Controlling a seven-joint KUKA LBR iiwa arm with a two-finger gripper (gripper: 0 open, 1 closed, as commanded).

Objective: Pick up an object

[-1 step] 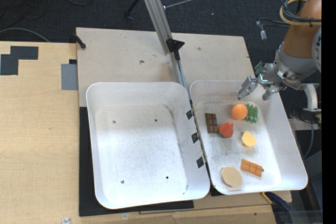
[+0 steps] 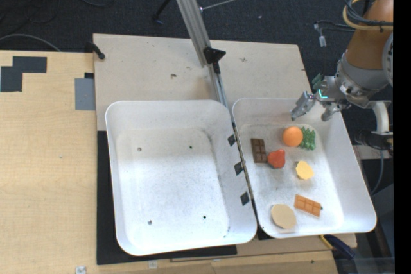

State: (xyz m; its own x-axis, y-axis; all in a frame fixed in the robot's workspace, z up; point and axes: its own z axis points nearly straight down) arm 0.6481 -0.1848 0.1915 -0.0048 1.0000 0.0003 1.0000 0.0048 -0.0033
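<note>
The right bin holds several small items: an orange ball with a green leafy piece touching its right side, a brown chocolate bar, a red strawberry-like piece, a yellow piece, an orange waffle-like block and a tan round disc. My gripper hangs over the bin's far right part, above and to the right of the orange ball. Its two fingers are spread apart with nothing between them.
The left bin sits beside the right one, with small black clips along the shared rim. A slanted aluminium post rises behind the bins. The wooden tabletop lies to the left.
</note>
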